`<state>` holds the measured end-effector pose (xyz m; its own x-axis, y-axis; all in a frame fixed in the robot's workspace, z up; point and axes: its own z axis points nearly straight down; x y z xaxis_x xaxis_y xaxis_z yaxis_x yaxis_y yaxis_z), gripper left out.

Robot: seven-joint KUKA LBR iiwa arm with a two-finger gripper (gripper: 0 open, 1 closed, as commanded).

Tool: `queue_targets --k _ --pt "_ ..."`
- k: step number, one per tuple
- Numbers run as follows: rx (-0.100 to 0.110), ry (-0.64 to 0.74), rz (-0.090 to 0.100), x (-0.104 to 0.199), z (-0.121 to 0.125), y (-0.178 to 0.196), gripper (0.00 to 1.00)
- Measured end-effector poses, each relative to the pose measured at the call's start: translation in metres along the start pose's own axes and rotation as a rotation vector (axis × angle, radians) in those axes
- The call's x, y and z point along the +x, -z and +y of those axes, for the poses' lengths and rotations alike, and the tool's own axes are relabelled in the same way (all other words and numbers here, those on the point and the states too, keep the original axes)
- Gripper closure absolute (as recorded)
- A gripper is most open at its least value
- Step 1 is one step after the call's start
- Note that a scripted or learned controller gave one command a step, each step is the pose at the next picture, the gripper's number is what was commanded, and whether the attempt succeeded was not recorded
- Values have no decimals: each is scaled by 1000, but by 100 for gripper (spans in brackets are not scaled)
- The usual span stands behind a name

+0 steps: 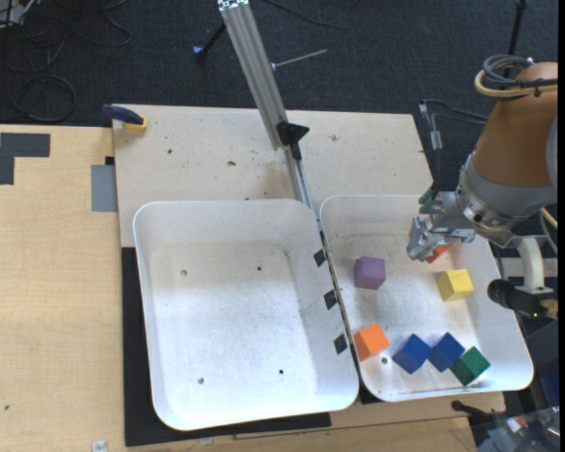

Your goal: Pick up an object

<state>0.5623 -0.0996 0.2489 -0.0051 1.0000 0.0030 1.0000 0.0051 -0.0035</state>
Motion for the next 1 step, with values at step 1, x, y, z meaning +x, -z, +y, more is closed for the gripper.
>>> queue_targets --k 1 --pt "1 0 0 60 2 -10 100"
